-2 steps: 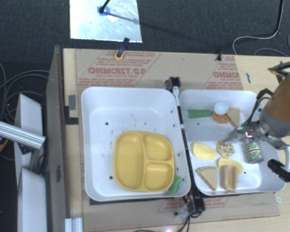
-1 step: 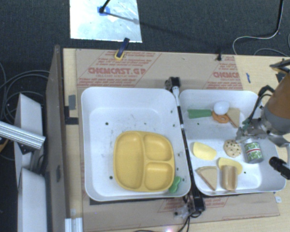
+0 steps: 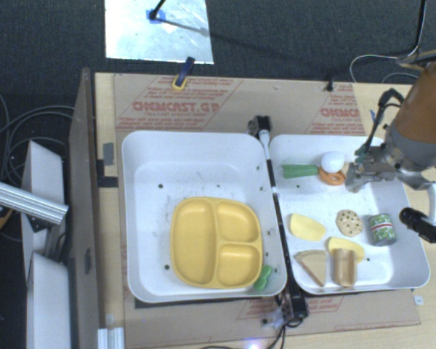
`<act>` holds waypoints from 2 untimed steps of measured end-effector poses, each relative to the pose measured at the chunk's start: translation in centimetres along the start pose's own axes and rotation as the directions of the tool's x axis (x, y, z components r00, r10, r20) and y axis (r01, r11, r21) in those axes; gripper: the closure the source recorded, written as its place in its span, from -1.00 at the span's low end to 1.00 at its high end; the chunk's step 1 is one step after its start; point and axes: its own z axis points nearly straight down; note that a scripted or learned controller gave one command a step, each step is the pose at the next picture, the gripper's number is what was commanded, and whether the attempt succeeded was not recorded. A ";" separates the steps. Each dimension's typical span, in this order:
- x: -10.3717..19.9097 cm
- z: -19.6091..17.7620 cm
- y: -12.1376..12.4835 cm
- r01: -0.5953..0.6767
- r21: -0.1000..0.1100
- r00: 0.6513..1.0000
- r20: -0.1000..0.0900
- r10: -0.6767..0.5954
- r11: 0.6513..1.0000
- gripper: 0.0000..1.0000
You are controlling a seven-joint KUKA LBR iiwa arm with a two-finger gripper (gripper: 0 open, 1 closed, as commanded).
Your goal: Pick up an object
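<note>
Above the right bin [image 3: 421, 271], the end effector [image 3: 357, 177] hangs beside a carrot [image 3: 311, 171] and white egg [image 3: 333, 161]; finger state cannot be told.

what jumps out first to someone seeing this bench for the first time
The big yellow divided plate fills much of the left bin, with a small green piece at its lower right edge. The right bin holds scattered toy food: a carrot with a green top, a white egg, a cookie and a small can. The grey and orange arm leans in from the right, over that bin's upper right corner.
</note>
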 end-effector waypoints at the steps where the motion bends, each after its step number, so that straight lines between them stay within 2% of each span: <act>1: -0.4 0.6 -0.3 -0.008 0.009 1.000 0.001 0.008 1.000 -1.00; 2: 0.4 11.9 3.1 -0.006 0.010 1.000 0.000 0.006 1.000 -1.00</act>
